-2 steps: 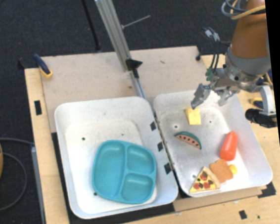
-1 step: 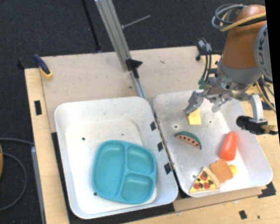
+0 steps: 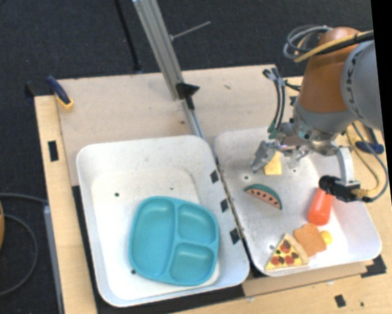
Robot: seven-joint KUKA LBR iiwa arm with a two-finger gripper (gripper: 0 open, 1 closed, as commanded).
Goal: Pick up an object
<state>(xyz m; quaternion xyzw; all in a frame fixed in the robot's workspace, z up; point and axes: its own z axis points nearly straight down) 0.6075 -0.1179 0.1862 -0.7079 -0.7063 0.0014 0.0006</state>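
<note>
Two white bins sit side by side on the bench, and we see the gripper (image 3: 274,157) low over the far part of the right bin (image 3: 362,243), its fingers spread apart on either side of a small yellow block (image 3: 273,167). We cannot tell whether the fingers actually touch the block. Just nearer the camera lies a watermelon slice (image 3: 264,196), and further right an orange bottle-shaped toy (image 3: 319,207). At the bin's near edge rest a pizza slice (image 3: 287,253) and a piece of toast (image 3: 309,239), touching. The left bin (image 3: 106,162) holds a teal divided plate (image 3: 174,240).
</note>
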